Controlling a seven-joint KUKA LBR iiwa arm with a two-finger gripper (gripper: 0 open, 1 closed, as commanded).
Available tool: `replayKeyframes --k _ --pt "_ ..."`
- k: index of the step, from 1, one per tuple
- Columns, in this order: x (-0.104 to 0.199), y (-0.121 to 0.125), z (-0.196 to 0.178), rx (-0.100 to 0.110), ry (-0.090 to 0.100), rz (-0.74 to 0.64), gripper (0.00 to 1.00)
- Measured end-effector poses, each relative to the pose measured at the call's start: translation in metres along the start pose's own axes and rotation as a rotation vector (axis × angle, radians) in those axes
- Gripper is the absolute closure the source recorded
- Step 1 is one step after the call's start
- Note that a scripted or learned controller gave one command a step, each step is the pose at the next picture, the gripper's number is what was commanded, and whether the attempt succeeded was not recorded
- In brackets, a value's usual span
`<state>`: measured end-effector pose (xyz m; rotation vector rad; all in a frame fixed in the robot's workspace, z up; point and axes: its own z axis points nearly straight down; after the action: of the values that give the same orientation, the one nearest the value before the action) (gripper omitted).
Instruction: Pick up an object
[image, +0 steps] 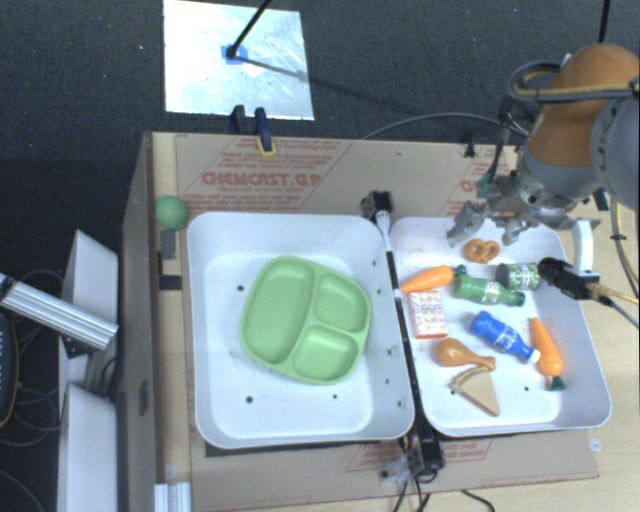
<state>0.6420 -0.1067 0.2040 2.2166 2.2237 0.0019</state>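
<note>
My gripper (490, 228) hangs over the far edge of the right bin (590, 400), open, with its two grey fingers spread and nothing between them. A small brown pretzel (481, 250) lies just below the fingertips in the view. In the same bin lie an orange carrot (428, 279), a green bottle (487, 291), a green can (520, 276), a red and white box (428, 315), a blue bottle (503, 336), a second carrot (546, 350), a chicken drumstick (460, 353) and a bread wedge (476, 391).
The left bin (225, 400) holds a green divided plate (305, 318). A green ball (171, 211) sits on the bench outside the left bin's far left corner. The arm comes in from the upper right.
</note>
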Motion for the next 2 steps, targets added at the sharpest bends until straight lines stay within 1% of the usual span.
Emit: replayKeyframes --k 1,2 --pt "-0.0444 -0.0274 0.0963 -0.007 0.002 -0.003 0.0" --pt "-0.0457 -0.0274 0.0871 -0.009 0.0 -0.003 1.0"
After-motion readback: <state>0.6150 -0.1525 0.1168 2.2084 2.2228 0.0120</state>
